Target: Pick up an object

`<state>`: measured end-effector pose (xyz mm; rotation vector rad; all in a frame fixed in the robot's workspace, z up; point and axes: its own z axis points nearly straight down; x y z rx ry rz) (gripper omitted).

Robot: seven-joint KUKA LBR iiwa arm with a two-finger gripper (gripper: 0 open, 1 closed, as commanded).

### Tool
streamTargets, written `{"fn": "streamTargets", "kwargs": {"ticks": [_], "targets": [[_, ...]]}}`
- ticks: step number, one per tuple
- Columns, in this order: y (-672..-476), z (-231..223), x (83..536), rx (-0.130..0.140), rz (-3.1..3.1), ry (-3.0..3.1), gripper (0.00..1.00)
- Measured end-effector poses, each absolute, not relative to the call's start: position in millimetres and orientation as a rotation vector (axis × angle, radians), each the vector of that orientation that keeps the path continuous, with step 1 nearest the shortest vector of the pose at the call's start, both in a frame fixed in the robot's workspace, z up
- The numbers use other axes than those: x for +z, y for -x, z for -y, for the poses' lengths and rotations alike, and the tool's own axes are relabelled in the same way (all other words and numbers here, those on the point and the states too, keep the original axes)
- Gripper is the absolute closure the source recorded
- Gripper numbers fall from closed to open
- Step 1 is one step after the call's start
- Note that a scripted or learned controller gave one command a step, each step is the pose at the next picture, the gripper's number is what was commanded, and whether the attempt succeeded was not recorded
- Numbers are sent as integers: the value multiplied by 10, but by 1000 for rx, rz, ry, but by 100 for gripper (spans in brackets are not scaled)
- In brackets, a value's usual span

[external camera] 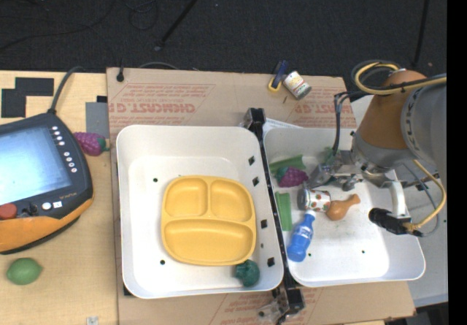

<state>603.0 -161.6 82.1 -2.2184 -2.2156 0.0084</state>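
Note:
My gripper point(330, 174) hangs low over the back of the right bin point(365, 265), with the orange-banded arm point(387, 115) behind it. Just beneath and in front of it lie a small white and red can point(315, 200) and a brown drumstick toy point(341, 207). A purple grape bunch point(292, 177) and a green piece point(287, 163) sit to its left. Along the bin's left wall lie a green stick point(283, 208) and a blue bottle point(300, 237).
The left bin point(139, 170) holds a yellow divided plate point(208, 220) and a dark green lump point(246, 272). Outside the bins are a control tablet point(36, 170), a lime point(24, 271), more grapes point(89, 142), and a small can point(296, 85) behind.

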Motion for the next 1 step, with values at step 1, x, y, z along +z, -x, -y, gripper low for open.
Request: {"fn": "streamTargets", "kwargs": {"ticks": [1], "targets": [[-5441, 1622, 871, 6, 2216, 2216, 0]]}}
